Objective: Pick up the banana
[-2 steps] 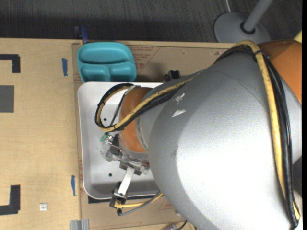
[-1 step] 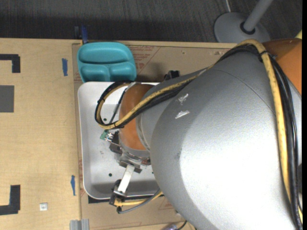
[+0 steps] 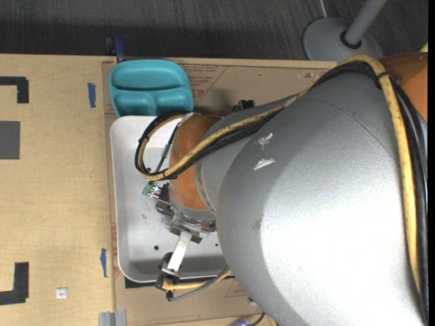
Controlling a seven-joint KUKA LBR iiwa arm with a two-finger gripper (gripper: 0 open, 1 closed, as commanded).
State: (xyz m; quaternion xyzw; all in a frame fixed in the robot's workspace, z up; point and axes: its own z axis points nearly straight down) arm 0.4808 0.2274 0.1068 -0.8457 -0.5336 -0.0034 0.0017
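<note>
My grey arm with its orange band reaches in from the right and covers most of the view. It hangs low over the left white bin. The gripper points down into that bin beneath the wrist, and only a bit of its metal body shows at the wrist's left edge. A small green speck sits right beside it. The arm hides the right part of the bin's floor and whatever lies under it.
A teal moulded plastic object rests at the far end of the left bin. The brown bench spreads to the left with black and blue tape marks. A grey round stand base is at the back right.
</note>
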